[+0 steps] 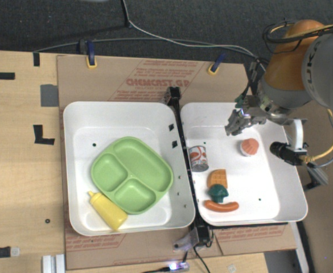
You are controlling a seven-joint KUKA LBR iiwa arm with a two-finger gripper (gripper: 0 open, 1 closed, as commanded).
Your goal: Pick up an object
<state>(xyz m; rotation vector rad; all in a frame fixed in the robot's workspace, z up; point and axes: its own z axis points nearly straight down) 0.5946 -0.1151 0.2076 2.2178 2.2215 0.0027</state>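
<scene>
Objects for picking lie mostly in the right bin (280, 212), and none of them sits between the gripper's fingers as far as I can see. Nearest the gripper (235, 125) is a small round pinkish piece (249, 147), just beside and below the fingertips but apart from them. Whether the pincer is spread or closed I cannot tell; the dark fingers blur together against the white floor of the bin. Along the left wall of that bin a small can (198, 157) with a red and white label lies tilted. Below it, near the middle, an orange carrot-like toy (217, 178) touches a dark green piece (218, 193), and just under those a reddish sausage (221, 206) lies crosswise near the front wall. The arm (294, 67) comes in from the right, its orange band high over the far right corner of the bin, with the wrist bent down so that the gripper hangs over the upper middle of the right bin. The left bin (75, 118) holds a green divided plate (132, 174) with three compartments, lying flat near the centre, and a yellow mustard bottle (106, 210) lying on its side at the plate's lower left edge, touching it or nearly so. Both bins rest on a sheet of cardboard (149, 81) on the wooden bench (18, 152).
</scene>
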